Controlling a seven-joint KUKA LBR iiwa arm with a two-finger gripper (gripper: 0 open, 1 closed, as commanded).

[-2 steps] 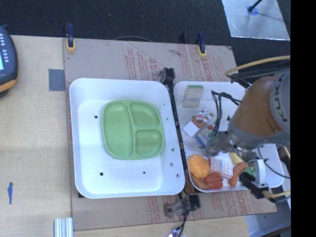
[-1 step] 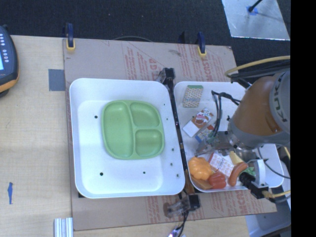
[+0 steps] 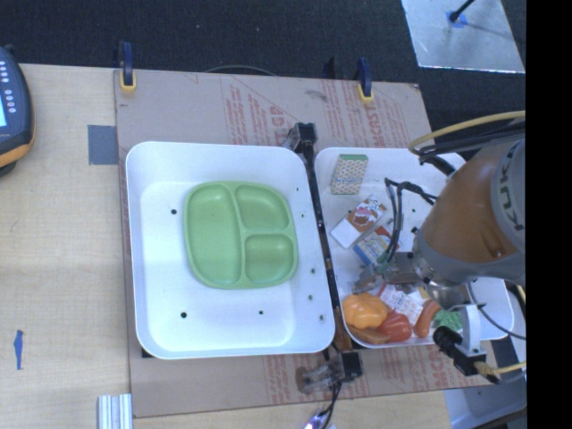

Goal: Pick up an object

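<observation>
At the near edge of the right bin, a cluster of small items is being crowded together: an orange-yellow piece, a red piece just beside it, and a white printed packet lying against them. The arm is being held over this bin from the right, its bulk covering much of the bin's right half. The tool is being lowered among the items near the middle of the bin, close to a blue-and-white packet; whether it is open or closed cannot be told, and nothing is being seen gripped by it. Farther back, a red-and-white packet and a small white card are lying, and at the far end a green-patterned box is resting alone. In the left bin, a green divided plate is sitting near the middle. Both bins are being carried on a cardboard sheet clamped to the worktop. As a judgement, the pick is being regarded as not yet done: every candidate item is lying in the right bin, so grasping and lifting are remaining.
</observation>
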